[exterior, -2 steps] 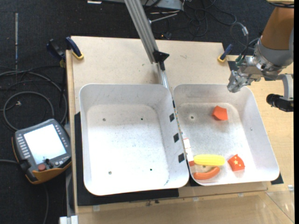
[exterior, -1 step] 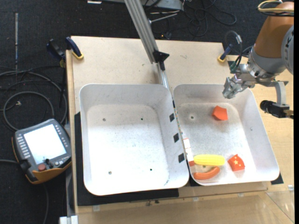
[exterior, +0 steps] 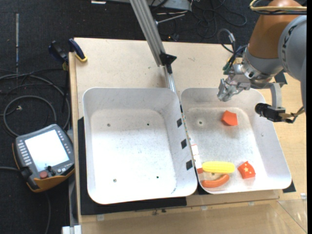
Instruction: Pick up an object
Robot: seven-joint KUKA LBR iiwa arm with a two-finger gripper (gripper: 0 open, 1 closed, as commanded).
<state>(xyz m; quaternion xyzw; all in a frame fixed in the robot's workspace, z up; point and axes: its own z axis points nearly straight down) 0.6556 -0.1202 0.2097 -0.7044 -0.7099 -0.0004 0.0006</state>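
Two white bins are sitting side by side: the left bin [exterior: 97, 101] and the right bin [exterior: 273, 150]. Four objects are lying in the right one: one orange block [exterior: 230, 118], one yellow piece [exterior: 218, 167], one orange curved piece [exterior: 215, 180] and one red block [exterior: 246, 170].

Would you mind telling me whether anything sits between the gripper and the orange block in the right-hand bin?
Nothing visible does. The gripper hangs over the far part of the right bin, and the orange block lies just nearer the camera on bare bin floor. The yellow piece and the others lie at the near edge, well clear.
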